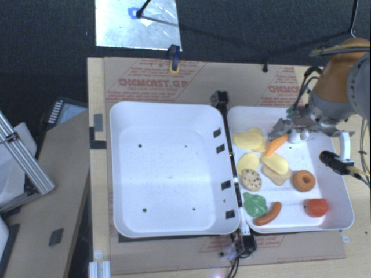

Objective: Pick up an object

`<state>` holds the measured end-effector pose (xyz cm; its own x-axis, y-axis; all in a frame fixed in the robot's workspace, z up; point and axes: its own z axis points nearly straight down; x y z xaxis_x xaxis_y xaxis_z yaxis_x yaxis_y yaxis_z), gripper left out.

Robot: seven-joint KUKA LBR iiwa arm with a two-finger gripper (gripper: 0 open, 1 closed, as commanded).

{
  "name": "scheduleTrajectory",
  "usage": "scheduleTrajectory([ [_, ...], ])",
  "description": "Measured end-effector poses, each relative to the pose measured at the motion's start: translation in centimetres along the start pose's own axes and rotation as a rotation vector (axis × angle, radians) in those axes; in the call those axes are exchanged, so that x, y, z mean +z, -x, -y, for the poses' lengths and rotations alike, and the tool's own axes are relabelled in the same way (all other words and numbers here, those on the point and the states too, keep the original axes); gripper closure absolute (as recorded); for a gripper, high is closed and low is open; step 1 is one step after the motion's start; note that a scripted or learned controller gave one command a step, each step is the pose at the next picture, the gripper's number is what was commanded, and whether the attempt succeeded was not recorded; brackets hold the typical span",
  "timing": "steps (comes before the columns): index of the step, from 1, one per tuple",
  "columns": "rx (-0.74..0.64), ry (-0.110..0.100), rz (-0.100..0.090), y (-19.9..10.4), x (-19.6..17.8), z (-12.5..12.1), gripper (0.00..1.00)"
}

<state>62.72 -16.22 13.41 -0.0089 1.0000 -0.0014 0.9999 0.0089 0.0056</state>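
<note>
Brown cardboard sheeting (174, 74) covers the bench under two shallow white plastic bins. We note the left bin (168, 167) and the right bin (336, 213), which carries the toy food. Gripper (285, 130) sits at the right bin's upper part, its tips at the top end of the slim orange plastic carrot (275, 145); we cannot tell whether it grasps it. Carrot lies tilted, just right of the pale yellow wavy chip (249, 138). Nearby: round chocolate-chip cookie (251, 179), glazed brown doughnut (304, 181), red tomato (316, 207), green leafy piece (254, 203), reddish-orange sausage (268, 214).
</note>
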Motion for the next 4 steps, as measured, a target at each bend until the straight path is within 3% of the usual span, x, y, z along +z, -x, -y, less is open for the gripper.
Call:
scheduleTrajectory([
  [1,0.003,-0.003,-0.002,0.5,5.2,-3.6,0.0],
  [2,0.001,0.001,0.001,0.6,3.8,-3.6,1.0],
  [4,0.007,-0.003,0.0,1.5,4.9,-4.2,1.0],
])
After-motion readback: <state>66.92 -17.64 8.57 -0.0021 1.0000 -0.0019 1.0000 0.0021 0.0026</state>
